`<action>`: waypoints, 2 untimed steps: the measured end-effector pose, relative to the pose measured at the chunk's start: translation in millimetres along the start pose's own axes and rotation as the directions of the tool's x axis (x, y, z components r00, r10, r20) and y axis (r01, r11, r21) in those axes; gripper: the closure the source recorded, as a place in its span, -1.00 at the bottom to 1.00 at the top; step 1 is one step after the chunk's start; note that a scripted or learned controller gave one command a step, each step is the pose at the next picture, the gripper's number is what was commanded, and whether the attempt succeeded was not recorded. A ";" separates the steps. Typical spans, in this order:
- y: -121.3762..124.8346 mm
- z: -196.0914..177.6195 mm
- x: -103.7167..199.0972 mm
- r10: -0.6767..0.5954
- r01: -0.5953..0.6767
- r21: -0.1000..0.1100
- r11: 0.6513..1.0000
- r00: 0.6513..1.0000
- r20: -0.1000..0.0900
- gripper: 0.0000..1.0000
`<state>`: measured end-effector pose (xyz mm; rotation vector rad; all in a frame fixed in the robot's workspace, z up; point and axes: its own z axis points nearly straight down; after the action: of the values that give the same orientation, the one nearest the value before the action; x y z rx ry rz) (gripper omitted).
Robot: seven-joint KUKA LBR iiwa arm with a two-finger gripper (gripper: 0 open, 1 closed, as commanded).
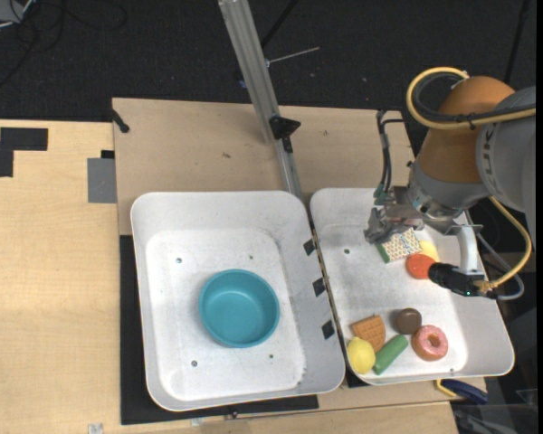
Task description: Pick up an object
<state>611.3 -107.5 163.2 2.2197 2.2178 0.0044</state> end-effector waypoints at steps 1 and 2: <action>-0.7 -61.4 4.5 -0.001 0.001 0.000 1.000 1.000 0.000 1.00; -0.5 -78.2 3.8 0.000 0.000 0.004 1.000 1.000 0.000 1.00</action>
<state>610.4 -103.6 241.4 2.2220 2.2199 0.0006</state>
